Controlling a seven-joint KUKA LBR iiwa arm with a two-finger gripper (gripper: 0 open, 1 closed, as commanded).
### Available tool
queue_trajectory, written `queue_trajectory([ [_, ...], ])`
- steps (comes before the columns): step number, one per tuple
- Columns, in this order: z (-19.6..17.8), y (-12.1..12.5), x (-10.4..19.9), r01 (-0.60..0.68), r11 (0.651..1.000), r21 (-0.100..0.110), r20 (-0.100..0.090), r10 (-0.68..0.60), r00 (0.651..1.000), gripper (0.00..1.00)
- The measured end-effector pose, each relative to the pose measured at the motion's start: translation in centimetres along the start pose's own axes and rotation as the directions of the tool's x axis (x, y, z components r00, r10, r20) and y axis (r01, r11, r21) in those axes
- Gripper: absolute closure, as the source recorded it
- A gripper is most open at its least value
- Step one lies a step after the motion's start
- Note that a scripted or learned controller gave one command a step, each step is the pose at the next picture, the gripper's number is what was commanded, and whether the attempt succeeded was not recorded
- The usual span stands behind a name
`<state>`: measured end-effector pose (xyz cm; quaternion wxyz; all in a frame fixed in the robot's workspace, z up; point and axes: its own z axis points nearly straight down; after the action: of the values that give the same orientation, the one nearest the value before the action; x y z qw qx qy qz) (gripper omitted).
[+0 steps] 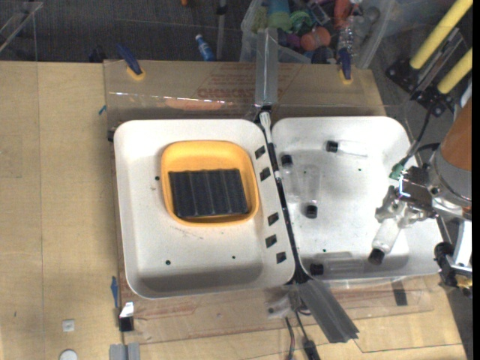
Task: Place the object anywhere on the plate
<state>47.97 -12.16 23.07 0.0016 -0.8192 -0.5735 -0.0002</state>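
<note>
Gripper [384, 235] over right bin [352, 201], finger state unclear; left bin [142, 223] holds orange plate [174, 160] with black object [208, 192].

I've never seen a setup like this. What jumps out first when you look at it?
The orange plate in the left bin draws the eye first, with a dark ribbed slab lying on it. Next comes the robot's gripper at the right bin's right edge, pointing down into it. Behind the bench stands a clear tub of colourful toys.
</note>
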Motion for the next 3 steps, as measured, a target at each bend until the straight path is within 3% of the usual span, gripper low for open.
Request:
queue_trajectory([
  [1,4.8,7.8,1.9,0.123,0.992,-0.002,0.003,-0.123,0.992,1.0],
  [2,3.4,9.9,5.5,0.217,0.976,-0.003,0.004,-0.217,0.976,1.0],
  [3,4.9,18.4,4.0,0.246,0.969,-0.001,0.003,-0.246,0.969,1.0],
])
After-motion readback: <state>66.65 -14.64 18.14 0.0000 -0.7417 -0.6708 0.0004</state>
